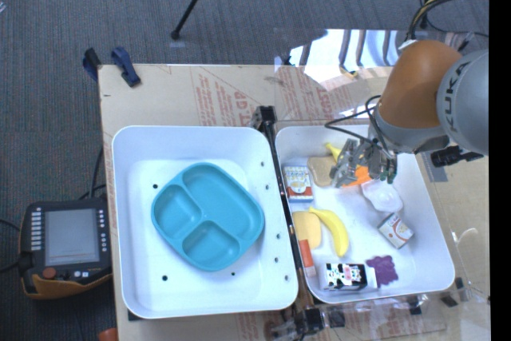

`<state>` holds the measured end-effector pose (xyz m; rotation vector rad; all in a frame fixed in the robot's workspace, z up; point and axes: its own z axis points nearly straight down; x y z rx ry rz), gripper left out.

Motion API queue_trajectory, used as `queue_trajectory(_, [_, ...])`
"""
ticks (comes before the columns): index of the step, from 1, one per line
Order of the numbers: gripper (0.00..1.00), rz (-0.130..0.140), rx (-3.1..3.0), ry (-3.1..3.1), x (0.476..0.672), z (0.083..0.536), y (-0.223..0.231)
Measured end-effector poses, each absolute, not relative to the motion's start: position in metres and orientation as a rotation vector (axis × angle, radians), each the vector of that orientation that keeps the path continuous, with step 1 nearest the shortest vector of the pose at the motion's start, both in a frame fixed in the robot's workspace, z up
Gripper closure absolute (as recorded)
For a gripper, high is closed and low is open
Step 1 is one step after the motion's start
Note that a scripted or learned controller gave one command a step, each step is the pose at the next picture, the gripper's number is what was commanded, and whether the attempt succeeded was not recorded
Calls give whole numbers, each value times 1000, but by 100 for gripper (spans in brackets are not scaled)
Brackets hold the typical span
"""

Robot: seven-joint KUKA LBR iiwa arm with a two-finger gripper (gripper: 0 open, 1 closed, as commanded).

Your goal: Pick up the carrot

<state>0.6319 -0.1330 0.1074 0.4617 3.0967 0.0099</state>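
Your gripper (pixel 361 166) sits over the carrot (pixel 363 172) at right-centre; grip unclear, its long axis perhaps hidden.

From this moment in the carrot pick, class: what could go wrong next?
1. The gripper sits low over a crowded corner of the right bin; something orange, probably the carrot, peeks out beneath it, so the grasp may slip.
2. A white cup lies close beside it and could get knocked or snagged.

Gripper (pixel 361 164) over carrot (pixel 363 172) (right bin (pixel 435 220)).
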Motion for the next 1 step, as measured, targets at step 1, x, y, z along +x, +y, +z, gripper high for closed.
queue_trajectory(1, [100,4,524,3086,636,184,-104])
